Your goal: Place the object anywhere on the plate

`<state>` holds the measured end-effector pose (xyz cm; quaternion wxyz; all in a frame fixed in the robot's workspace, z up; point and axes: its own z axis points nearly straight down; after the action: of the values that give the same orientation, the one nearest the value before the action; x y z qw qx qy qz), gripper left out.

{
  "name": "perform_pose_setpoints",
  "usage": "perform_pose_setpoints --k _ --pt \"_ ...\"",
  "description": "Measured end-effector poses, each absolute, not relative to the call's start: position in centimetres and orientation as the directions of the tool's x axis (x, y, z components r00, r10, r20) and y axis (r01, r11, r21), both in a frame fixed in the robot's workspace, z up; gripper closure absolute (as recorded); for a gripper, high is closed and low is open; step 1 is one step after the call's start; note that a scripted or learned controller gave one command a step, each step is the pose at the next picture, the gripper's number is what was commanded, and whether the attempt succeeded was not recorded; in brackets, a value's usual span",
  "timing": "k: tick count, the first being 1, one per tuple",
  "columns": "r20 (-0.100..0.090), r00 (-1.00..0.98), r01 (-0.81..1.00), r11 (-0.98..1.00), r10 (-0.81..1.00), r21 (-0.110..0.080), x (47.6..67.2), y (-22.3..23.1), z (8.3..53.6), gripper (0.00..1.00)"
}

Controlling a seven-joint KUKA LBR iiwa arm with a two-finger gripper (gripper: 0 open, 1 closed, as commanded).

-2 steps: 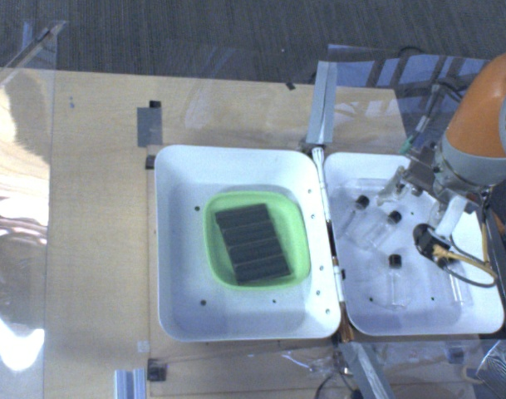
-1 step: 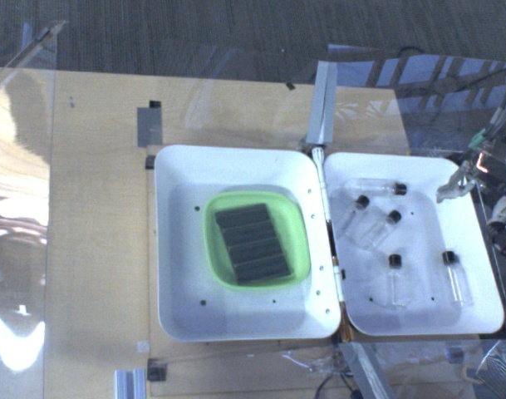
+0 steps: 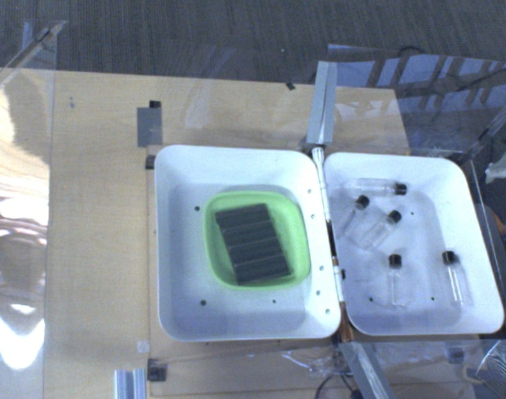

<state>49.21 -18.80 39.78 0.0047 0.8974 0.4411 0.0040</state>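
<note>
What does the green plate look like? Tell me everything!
The green plate is bright lime green and squarish with rounded corners, and it looks like smooth plastic. It has a raised rim all around and a shallow middle. It lies flat on the floor of the left white bin, roughly in the middle of it. A dark grey ribbed block lies tilted on it, covering most of its centre. Nothing else touches the plate.

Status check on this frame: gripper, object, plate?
Dark ridged block lying on green plate, left bin. Five clear vials loose in right bin.
</note>
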Motion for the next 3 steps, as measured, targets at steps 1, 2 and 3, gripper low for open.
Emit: perform_pose_setpoints --k 1,2,3 --pt "0.001 0.634 0.773 -0.634 0.773 0.005 48.8 -19.6 34.9 0.00" --pt "0.005 0.683 0.730 -0.683 0.730 0.014 48.9 -19.7 43.7 0.00" --pt "0.001 0.717 0.697 -0.717 0.697 0.002 48.8 -19.5 30.8 0.00"
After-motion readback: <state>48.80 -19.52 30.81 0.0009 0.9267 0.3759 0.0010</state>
